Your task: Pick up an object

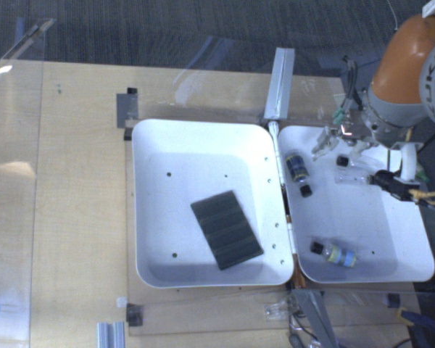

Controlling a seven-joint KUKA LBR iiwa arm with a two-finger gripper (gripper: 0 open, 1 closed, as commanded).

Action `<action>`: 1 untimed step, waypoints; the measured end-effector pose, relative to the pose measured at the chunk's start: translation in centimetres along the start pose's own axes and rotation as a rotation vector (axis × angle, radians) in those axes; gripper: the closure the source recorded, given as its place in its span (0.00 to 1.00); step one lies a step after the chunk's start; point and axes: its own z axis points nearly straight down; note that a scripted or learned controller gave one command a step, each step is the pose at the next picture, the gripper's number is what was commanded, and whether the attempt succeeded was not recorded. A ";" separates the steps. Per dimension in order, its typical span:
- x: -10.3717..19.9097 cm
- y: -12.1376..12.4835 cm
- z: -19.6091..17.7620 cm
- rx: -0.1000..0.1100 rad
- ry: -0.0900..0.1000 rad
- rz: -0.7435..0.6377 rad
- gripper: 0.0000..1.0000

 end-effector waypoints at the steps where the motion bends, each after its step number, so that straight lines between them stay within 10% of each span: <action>1: -8.8 -0.4 5.3 -0.001 -0.002 -0.072 0.00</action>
